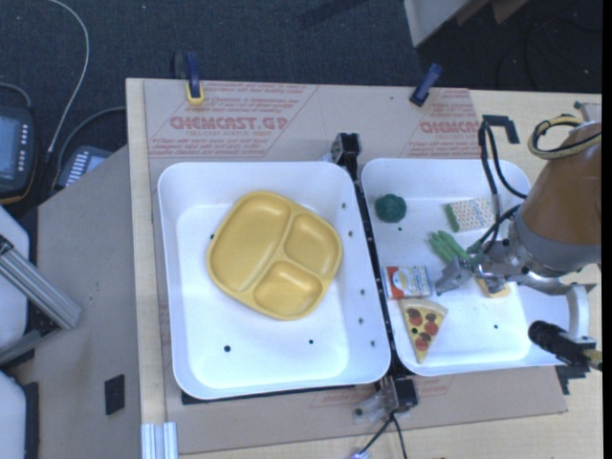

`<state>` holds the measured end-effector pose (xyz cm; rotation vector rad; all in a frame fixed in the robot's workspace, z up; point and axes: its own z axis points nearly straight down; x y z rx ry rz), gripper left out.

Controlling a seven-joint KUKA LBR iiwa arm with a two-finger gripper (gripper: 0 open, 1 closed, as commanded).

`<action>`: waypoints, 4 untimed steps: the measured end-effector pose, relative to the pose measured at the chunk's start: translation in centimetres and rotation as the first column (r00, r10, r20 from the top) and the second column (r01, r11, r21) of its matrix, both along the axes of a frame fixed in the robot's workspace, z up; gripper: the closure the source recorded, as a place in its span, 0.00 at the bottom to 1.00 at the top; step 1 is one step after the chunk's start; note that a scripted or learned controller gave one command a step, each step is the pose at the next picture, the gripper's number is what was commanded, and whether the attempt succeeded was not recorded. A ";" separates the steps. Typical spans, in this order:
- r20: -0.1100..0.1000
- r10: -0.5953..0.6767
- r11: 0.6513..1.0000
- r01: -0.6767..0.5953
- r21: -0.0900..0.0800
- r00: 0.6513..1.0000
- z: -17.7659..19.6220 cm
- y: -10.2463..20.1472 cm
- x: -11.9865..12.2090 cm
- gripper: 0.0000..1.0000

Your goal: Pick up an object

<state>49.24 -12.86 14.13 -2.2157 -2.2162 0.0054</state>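
**Over the right bin: pincer low among the small items**

Over the right bin (507,350), the pincer (466,273) sits low at the end of the grey arm (564,208), which enters from the right with its orange band above the wrist. Its dark metal fingers point leftward, their tips near the lower end of a green stalk-like item (444,246) and just right of a small red-and-white packet (408,280). How far apart the fingers stand cannot be told from this angle, and nothing can be seen clamped between them.

Other candidates for picking lie around it in the same bin: a dark green round ball (390,207) near the upper left corner, a pale patterned square block (469,214) above the pincer, a toy pizza slice (422,326) toward the front edge, and a small yellowish piece (496,289) partly hidden under the wrist.

The left bin (191,352) holds a yellow divided plate (275,253) with three compartments, lying flat near the middle.

Both bins rest side by side on a bench (153,256) covered with brown printed board, fastened at the far edge by a yellow clamp (194,92) and a blue clamp (424,84). Beyond it lies dark carpeted floor (239,17) with a white cable looping at the upper left.
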 end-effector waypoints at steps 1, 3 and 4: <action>0.009 -0.001 1.000 0.001 0.000 1.000 -5.0 0.1 0.1 0.00; 0.013 0.001 1.000 -0.001 -0.005 1.000 0.7 0.3 -0.2 1.00; 0.013 0.001 1.000 -0.001 -0.005 1.000 5.1 0.0 -0.4 1.00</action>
